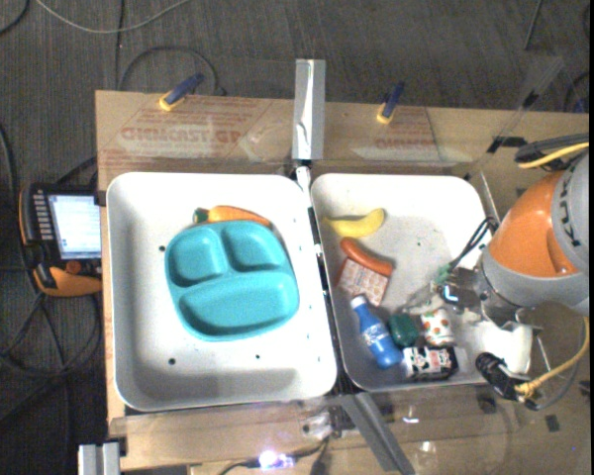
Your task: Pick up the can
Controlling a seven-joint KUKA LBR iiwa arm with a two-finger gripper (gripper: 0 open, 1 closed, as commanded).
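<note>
Gripper [453, 290] low in right bin [416, 191], lower right of frame; opening cannot be told. Can [406, 329] just left of it, green, beside blue bottle [374, 332]. Teal tray [234, 275] in left bin [139, 295].

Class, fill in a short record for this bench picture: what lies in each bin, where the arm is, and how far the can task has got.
left bin: blue divided tray, an orange thing peeking out behind it
right bin: banana, sausage, red patterned packet, blue bottle, green can, small boxes beside it
arm: over the right bin's right edge
gripper: low in the right bin, just right of the can; grip unclear
task status: can lies in the bin, not lifted
</note>
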